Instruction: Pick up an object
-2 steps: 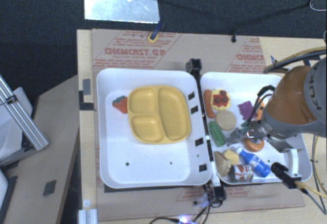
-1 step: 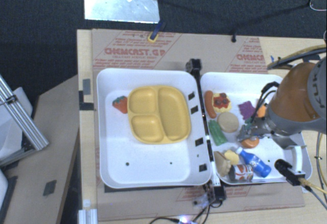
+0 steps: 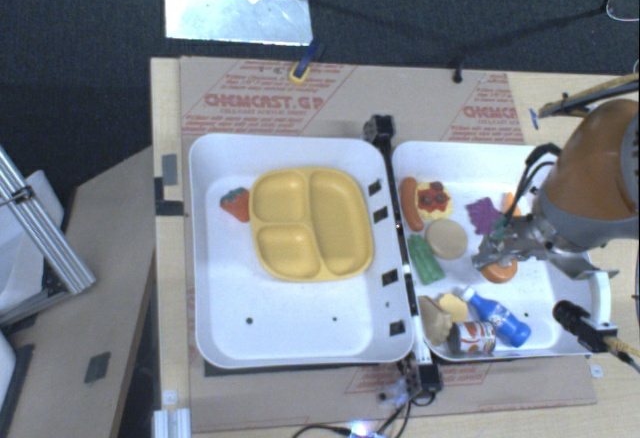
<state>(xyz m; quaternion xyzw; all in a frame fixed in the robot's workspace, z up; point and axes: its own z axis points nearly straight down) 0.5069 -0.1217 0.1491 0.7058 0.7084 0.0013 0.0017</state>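
My gripper [image 3: 496,252] hangs low in the right bin [image 3: 462,158], reaching in from the right under the grey and orange arm [image 3: 590,181]. Just below it, partly covered by it, lies a small orange round object [image 3: 501,273]. A purple piece [image 3: 483,215] sits just up and left of the gripper. A beige round object [image 3: 447,238] and a green stick [image 3: 424,260] lie to its left. I see nothing lifted off the bin floor.
The right bin also holds a hot dog [image 3: 409,203], a yellow and red piece [image 3: 434,197], a blue bottle [image 3: 501,318] and a can [image 3: 473,337] near the front. The left bin [image 3: 290,326] holds a yellow divided plate [image 3: 305,223] and a strawberry [image 3: 236,203].
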